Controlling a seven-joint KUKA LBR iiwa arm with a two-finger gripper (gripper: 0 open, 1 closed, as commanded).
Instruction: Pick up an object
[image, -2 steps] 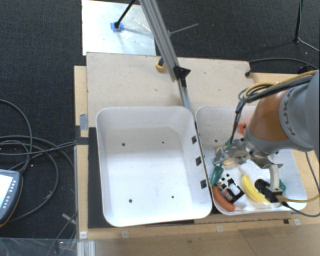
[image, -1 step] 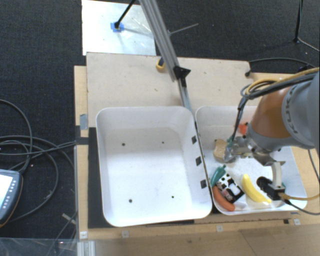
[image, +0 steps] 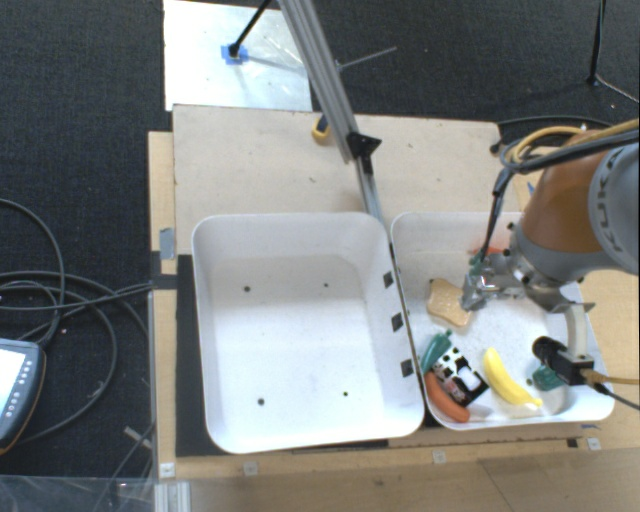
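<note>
Gripper (image: 478, 290) hung low in right bin (image: 420, 232), beside the bread (image: 447, 302), prob. lining up a grab. Can't tell if it was wide or closed. Banana (image: 509, 378) etc. lay nearer.

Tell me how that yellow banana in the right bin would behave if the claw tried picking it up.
The banana looks smooth and glossy, probably a plastic toy, so likely stiff, light and somewhat slippery. Its curved, rounded body may roll or pivot under a push. It lies beside a black and white object, so pushing it would probably move that too.
</note>
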